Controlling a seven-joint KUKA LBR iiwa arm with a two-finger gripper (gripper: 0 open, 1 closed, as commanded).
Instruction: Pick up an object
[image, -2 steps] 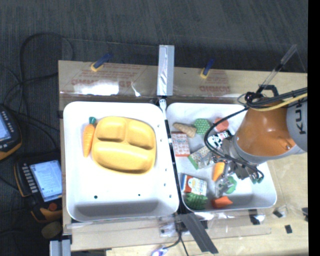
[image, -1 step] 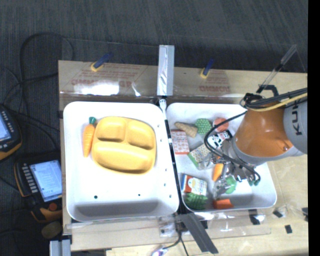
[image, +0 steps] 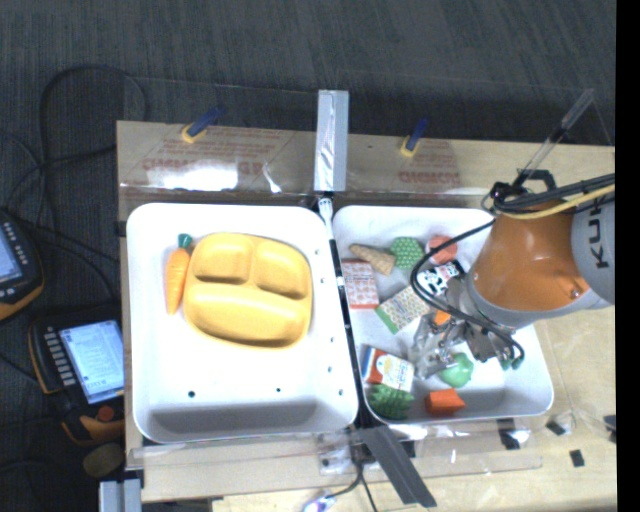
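My gripper (image: 436, 352) reaches down into the right bin (image: 535, 395), near its front. Its tip stands just above and left of a small green round object (image: 458, 373). An orange block (image: 445, 402) lies in front of that, by the bin's front wall. A white-and-red packet (image: 392, 372) and a dark green item (image: 392, 402) lie to the gripper's left. The grey wrist and orange band (image: 525, 265) cover the bin's right part.
The right bin also holds a patterned green card (image: 402, 308), a red-and-white card (image: 360, 283), a tan cone (image: 374, 257) and a green piece (image: 407, 251). The left bin (image: 150, 400) holds a yellow divided tray (image: 248, 288) and a carrot (image: 177, 277).
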